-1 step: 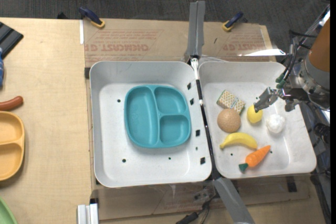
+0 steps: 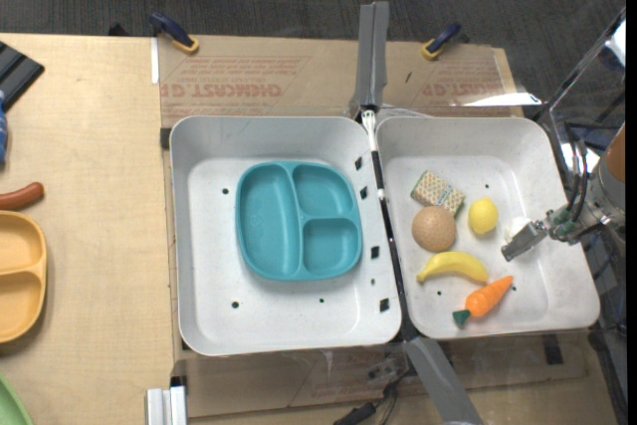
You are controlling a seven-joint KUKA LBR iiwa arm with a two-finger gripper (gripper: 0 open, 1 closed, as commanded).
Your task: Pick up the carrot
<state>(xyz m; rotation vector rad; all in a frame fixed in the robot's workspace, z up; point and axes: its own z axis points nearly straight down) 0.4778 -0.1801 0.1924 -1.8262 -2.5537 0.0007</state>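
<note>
While the arm reaches in from the right, its gripper [image 2: 522, 241] sits over the right part of the right bin [image 2: 532, 142], and honestly I can't tell if the jaws are open or closed, it's just a small grey blur from up here. Nothing visible between them, and they don't seem to be touching any of the food.

So the right bin has 5 things in it. The carrot [image 2: 485, 299] lies near the bin's near edge, orange with a green stub pointing left, tilted a bit, and it's near-left of the gripper, apart from it. Just left of the carrot and slightly farther back is a banana [image 2: 453, 266]. A brown round thing [image 2: 434, 228], maybe a potato, sits above that, with a checkered cracker-looking block [image 2: 438, 191] touching its far side. A lemon [image 2: 483, 216] is to the right of those 2, closest to the gripper.

The left bin [image 2: 199, 214] holds 1 teal divided plate [image 2: 299, 220] with 3 compartments, roughly centered.
</note>
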